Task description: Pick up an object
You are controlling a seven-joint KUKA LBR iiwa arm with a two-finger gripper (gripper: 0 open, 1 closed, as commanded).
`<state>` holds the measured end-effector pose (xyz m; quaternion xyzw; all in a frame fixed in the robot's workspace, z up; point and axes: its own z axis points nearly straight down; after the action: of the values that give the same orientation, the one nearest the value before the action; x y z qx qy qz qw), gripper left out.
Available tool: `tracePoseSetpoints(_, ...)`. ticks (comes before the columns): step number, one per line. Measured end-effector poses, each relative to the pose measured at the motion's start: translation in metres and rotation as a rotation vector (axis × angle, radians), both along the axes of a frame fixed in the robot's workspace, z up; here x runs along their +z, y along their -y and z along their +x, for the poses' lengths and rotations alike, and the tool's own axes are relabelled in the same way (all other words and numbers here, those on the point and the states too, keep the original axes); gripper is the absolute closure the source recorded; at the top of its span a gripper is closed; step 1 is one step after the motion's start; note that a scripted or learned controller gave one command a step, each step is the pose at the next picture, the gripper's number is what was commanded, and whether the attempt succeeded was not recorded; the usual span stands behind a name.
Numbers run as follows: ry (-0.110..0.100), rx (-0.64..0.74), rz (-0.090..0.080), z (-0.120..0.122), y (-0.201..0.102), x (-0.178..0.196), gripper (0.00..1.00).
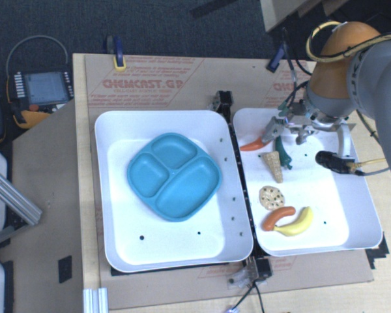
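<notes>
Two shallow white bins sit side by side on the table [150,77], which is covered with a printed cardboard sheet. The left bin [117,240] holds a blue divided plate [174,175] with three compartments, lying roughly in the middle, tilted relative to the bin walls. The right bin [352,220] holds the small items: an orange carrot [251,145] near its upper left corner, touching or just beside the dividing wall; a tan cone-shaped piece [272,165] just below and right of the carrot; a round cookie with dark specks [271,196] below the cone; a red sausage [277,218] and a yellow banana [296,222] lying together, touching, near the front of the bin. The arm enters from the right, orange band above the wrist, and the gripper [283,150] hangs low over the upper part of the right bin, near the carrot and the cone. A dark green part shows at its tip beside the cone; cannot tell whether that is a finger or an object. Cannot tell how the gripper is set, apart or together. A black cylindrical fitting [332,161] sticks out right of the gripper.
</notes>
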<state>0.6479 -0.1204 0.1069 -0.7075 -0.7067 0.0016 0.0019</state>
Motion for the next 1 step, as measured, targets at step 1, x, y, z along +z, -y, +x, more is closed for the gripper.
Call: tracePoseSetpoints(1,0.008,0.002,0.005,0.0032,-0.0022,-0.0158,0.0)
